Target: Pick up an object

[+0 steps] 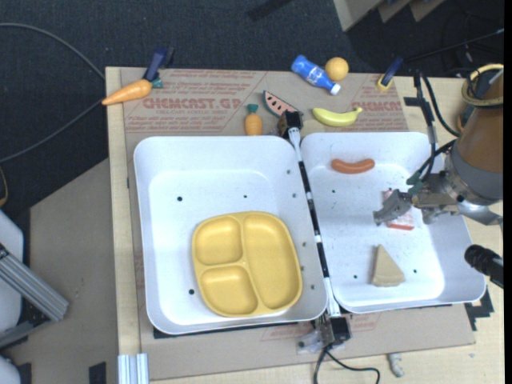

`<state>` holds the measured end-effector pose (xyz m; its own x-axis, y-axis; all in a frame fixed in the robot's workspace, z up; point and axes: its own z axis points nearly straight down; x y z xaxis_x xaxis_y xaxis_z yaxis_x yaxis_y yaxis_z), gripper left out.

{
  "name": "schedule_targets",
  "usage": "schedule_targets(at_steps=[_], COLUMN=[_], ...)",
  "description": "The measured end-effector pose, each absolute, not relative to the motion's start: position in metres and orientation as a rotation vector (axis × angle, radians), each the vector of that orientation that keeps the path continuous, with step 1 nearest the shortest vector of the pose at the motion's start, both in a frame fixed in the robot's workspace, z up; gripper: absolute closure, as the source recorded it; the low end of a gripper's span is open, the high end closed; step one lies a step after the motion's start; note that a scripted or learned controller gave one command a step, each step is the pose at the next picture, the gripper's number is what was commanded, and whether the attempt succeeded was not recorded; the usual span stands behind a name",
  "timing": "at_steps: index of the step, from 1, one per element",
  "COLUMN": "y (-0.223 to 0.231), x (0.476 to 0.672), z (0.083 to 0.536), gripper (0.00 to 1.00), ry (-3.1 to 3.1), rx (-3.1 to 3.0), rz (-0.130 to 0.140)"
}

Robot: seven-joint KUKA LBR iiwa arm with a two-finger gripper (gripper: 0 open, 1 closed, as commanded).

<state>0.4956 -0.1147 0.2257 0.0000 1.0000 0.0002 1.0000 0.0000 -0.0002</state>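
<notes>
I see the gripper [394,209] low in the right bin [352,286], directly over a small red piece [402,226] lying flat, long axis roughly left to right. Whether the jaws are parted or closed, I cannot tell. Nearby lie a sausage [353,166] and a wedge [386,267].
</notes>
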Motion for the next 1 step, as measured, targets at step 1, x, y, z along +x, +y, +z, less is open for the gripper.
schedule_targets(at_steps=[1], y=[-0.1486], x=[0.4956], z=[0.0956], gripper=[0.00], ry=[-2.216], rx=[-2.220], rz=[0.005])
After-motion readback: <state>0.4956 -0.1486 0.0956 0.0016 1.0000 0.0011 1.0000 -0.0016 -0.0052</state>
